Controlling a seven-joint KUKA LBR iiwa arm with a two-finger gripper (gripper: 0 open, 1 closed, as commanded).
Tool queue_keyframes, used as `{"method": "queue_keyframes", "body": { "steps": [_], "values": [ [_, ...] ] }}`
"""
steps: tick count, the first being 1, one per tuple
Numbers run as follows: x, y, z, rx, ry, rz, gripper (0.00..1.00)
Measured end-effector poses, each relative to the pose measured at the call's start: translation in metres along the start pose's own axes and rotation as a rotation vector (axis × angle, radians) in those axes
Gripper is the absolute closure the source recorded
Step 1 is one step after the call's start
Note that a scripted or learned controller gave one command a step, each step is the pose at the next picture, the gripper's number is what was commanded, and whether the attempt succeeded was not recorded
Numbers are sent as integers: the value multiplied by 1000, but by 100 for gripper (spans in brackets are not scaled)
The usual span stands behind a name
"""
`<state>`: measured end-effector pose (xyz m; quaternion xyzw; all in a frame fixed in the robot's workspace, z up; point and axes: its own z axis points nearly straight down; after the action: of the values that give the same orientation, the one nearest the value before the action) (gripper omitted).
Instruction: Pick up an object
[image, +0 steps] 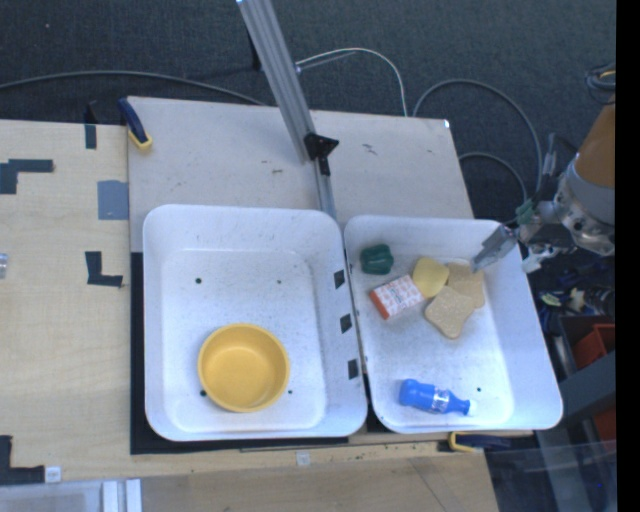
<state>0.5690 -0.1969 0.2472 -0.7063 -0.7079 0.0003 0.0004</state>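
Over the right bin's (520, 330) far right corner, camera view: gripper (492, 250) hangs at the rim, beside the tan slab (452, 305). Looks like an approach pose, nothing gripped; can't tell whether the jaws are open or closed. Candidate picks all sit in that bin: green block (376, 259), red-and-white packet (397, 296), yellow lump (431, 276) touching the slab, blue bottle (432, 397) lying apart near the front. Left bin (180, 240) holds a yellow bowl (244, 367).

A robotics lab: taped bench (60, 230), loose cables (440, 95), aluminium rail (285, 75).
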Motion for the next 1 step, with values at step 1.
{"method": "queue_keyframes", "body": {
  "steps": [1],
  "values": [
    [0, 0, 0, 0, 0, 0, 0]
  ]
}}
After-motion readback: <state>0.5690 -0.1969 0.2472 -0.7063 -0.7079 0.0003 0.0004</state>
